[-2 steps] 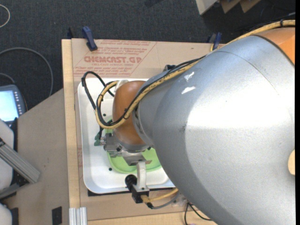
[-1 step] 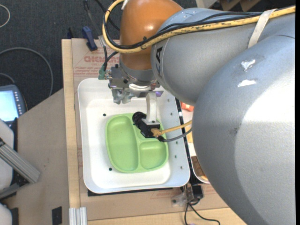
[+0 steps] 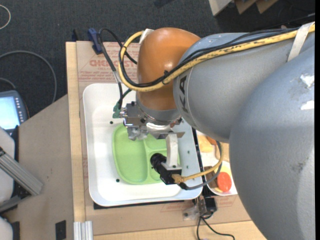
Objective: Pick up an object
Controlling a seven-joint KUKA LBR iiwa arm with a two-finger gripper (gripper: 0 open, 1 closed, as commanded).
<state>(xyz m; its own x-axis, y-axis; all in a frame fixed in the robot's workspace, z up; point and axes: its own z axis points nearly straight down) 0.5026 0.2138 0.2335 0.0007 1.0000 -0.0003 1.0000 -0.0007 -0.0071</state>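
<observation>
Pincer (image 3: 145, 132) low over pale green divided plastic tray (image 3: 131, 156) in shallow white bin (image 3: 95, 149), centre-left of frame; opening cannot be told. Tray judged light, stiff, smooth and slippery; best taken by raised rim or centre divider.

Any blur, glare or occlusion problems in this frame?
Camera view: sharp and evenly lit, no strong glare; the arm blocks most of the right bin and looms soft-edged close to the lens; the gripper hides part of the green tray in the left bin.
</observation>
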